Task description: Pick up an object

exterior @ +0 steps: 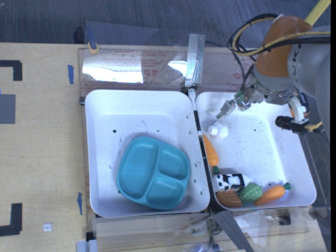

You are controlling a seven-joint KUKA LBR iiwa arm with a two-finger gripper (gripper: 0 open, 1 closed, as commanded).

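Observation:
My gripper (227, 110) hangs over the back left part of the right bin (294, 156), reaching in from the grey arm with the orange band (281, 41). Just below and in front of it lies a small white object (219, 132), apart from the gripper. An orange carrot (210, 151) lies along the bin's left wall. At the front of the bin sit a black-and-white toy (229, 181), a brown piece (228, 197), a green piece (251, 192) and a second orange carrot (272, 193).
The left bin (105, 114) holds a teal divided plate (154, 172), upside toward me. A metal divider post (195, 62) stands at the back between the bins. A black cable connector (289, 123) hangs by the arm over the right bin's back right.

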